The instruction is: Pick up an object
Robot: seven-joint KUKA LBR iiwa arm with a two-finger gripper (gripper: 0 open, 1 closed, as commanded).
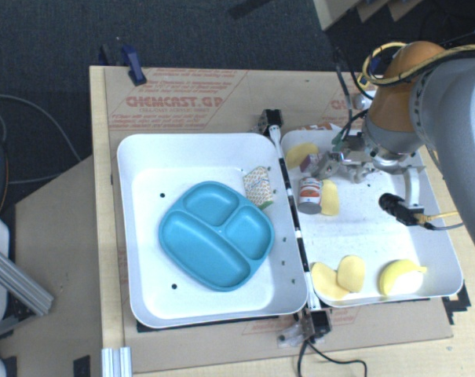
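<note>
The arm (425,93) reaches over the right bin (437,242), with the gripper (331,166) low at that bin's upper left part, near a small can (309,195) with a red label and a yellow piece (330,199) touching it. Whether the fingers are spread or closed cannot be told. Another yellow piece (300,155) lies by the gripper. Three yellow pieces (349,275) lie along the near edge. The left bin (139,234) holds a blue divided plate (215,234) and a patterned pouch (258,185) just beside it.
</note>
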